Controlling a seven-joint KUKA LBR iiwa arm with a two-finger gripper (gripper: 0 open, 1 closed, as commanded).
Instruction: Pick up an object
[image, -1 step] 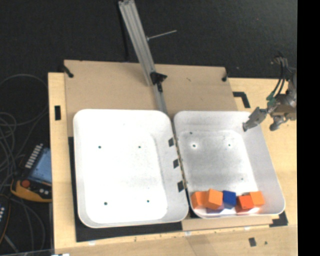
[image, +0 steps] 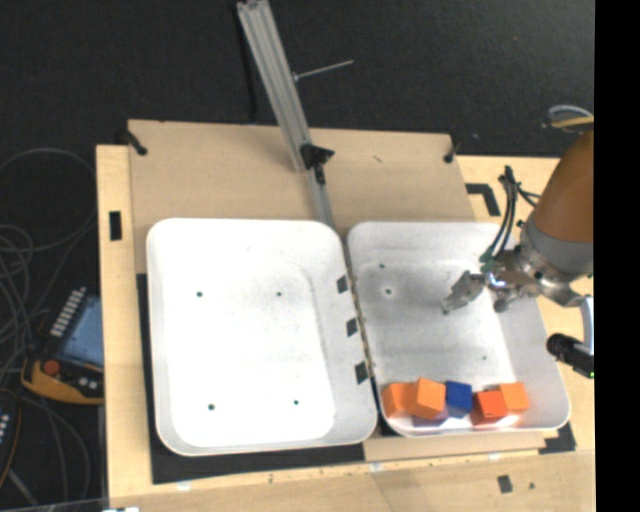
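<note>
So, here's the scene, biggest stuff first:

1. The bench is a tan board on a dark floor, with two shallow white bins sitting side by side on it, edges touching in the middle.
2. The left bin takes up the left half of the bench.
3. The right bin sits on the right half, and all the blocks are in it.
4. The arm comes in over the bench's right edge, orange band above a grey wrist, hanging above the right side of the right bin.
5. A slanted metal rail runs from past the bench's far edge down to where the two bins meet.
6. The gripper hovers over the middle of the right bin, well apart from the blocks. Nothing sits between its fingers; how wide they're spread I honestly cannot tell.
7. The blocks are lined up along the right bin's near edge: two orange blocks touching each other toward the near-left corner, a blue block just beside them, then two more orange blocks toward the near-right corner.
</note>
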